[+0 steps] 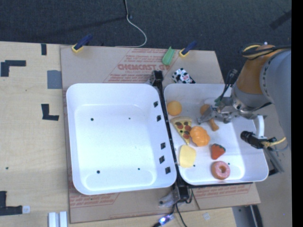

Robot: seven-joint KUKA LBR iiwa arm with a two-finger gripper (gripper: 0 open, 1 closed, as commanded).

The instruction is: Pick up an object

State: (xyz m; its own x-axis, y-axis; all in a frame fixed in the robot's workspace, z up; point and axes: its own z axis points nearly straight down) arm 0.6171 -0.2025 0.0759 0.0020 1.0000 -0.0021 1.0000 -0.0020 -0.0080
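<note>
- A small orange-brown toy [209, 117] is lying in the right bin [251, 176], near its back, just beside the gripper [214, 117].
- The gripper is hanging low over that toy, the arm [258, 82] reaching in from the right; I cannot tell how the jaws are standing.
- Other toys are sitting nearby: an orange ball [174, 108], a pizza slice [182, 126], an orange pepper [200, 136], a strawberry [217, 151], a yellow piece [187, 156] and a pink doughnut [220, 170].
- By my judgement, the grasp is being attempted; next comes a firm close and a straight lift.
</note>
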